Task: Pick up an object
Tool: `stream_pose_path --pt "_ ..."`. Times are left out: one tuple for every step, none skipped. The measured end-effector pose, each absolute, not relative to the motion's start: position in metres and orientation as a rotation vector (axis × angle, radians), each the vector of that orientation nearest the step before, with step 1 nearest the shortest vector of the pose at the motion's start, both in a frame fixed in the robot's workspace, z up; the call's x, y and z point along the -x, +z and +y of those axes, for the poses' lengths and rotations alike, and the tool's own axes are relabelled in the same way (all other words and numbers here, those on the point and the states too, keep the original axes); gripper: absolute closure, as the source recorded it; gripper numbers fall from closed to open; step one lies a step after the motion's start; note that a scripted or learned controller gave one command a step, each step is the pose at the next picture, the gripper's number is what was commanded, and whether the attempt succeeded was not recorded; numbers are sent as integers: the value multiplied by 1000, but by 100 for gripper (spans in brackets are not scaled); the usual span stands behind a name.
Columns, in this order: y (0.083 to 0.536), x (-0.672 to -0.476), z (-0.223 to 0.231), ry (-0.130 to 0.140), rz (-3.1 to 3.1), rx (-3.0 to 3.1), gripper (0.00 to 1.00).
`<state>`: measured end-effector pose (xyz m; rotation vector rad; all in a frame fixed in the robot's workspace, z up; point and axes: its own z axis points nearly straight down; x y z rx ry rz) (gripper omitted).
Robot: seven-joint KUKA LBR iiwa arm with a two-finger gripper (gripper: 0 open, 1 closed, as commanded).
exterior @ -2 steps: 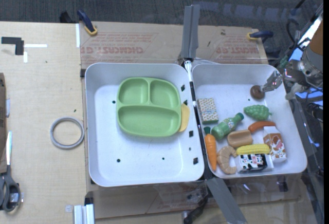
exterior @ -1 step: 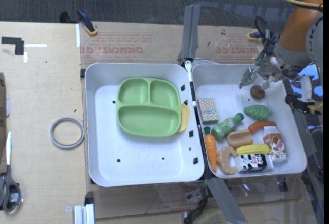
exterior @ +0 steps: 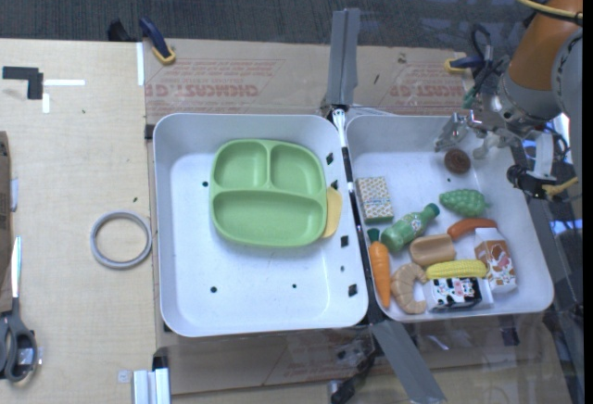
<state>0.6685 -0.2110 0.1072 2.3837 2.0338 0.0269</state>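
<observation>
On the desk (exterior: 74,170), well left of the right bin, lie a roll of tape (exterior: 121,238) and a pair of scissors (exterior: 16,337). Next comes the left bin (exterior: 250,314), touching the right bin's left wall, with a green divided plate (exterior: 270,192) inside it.

The right bin (exterior: 408,135) carries the pickable things. Along its left wall sit a small patterned box (exterior: 375,198) and, nearer the front, a carrot (exterior: 380,271). Toward its middle lie a green bottle (exterior: 409,227), a bun (exterior: 433,249), a croissant (exterior: 408,286) and a corn cob (exterior: 455,270). Toward its right wall are a green leafy piece (exterior: 463,202), a sausage (exterior: 471,227) and a small carton (exterior: 496,262).

In the bin's back right corner the hand (exterior: 468,141) hangs just above a small brown object (exterior: 457,160). Its fingers look spread, with nothing between them, though the detail is small.

By my reading this is the approach step: nothing is grasped yet. The next move calls for coming straight down around the brown object and then closing on it. It looks small and rounded, so it may roll away.
</observation>
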Motion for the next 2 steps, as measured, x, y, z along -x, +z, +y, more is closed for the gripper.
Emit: stream_pose_path --pt "106 -648 -203 17 2092 -2310 0" --pt "107 -567 -211 21 2182 -2226 0"
